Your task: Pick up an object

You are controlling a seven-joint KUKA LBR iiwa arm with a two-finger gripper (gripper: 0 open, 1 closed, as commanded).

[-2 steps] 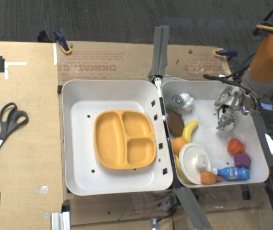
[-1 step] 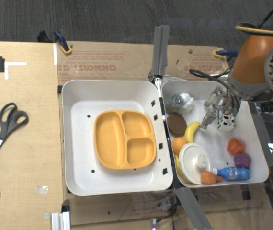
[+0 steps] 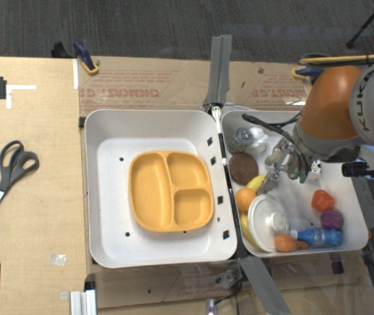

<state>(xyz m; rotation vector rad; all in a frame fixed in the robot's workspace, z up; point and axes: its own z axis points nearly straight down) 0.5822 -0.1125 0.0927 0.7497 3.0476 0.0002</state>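
Note:
My gripper hangs over the middle of the right bin, below the orange wrist band. Just to its left lie a brown round object, a yellow banana-like piece and an orange ball. A white bowl sits below the gripper. To the right are a red object and a purple one. A blue bottle and a small orange item lie along the front wall. I see nothing held in the gripper.
The left bin holds a yellow divided plate. A clear shiny item sits at the right bin's back left corner. Scissors lie on the bench at far left. A grey bar stands behind the bins.

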